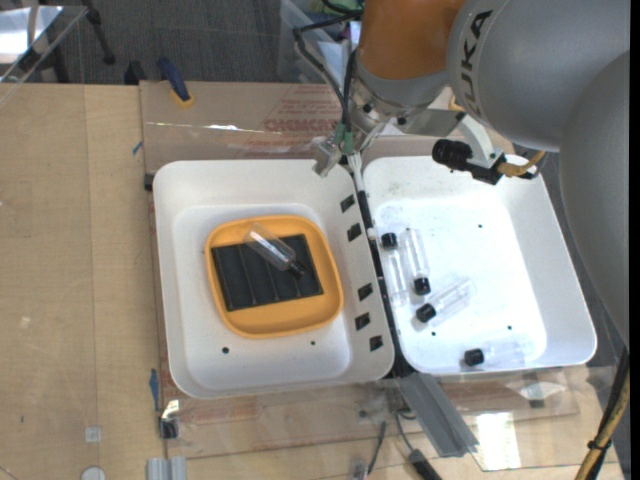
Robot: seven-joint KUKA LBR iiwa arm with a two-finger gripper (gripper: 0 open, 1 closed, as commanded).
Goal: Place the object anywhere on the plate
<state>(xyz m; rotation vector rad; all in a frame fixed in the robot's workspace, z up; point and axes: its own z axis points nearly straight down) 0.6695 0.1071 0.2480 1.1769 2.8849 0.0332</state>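
Tube [277, 251] lies on plate [274, 275] in left bin [190, 298] — gripper [335, 155] hangs far behind, claw state hard to tell; retreat straight up

Camera view, single, fixed: mounted above the bench [70, 268], looking down at a slant onto the left bin [190, 358] and right bin [540, 258], both fully in frame. Middle distance; bench edge and floor clutter at the bottom. The arm [520, 48] enters from upper right, large and close to the lens.
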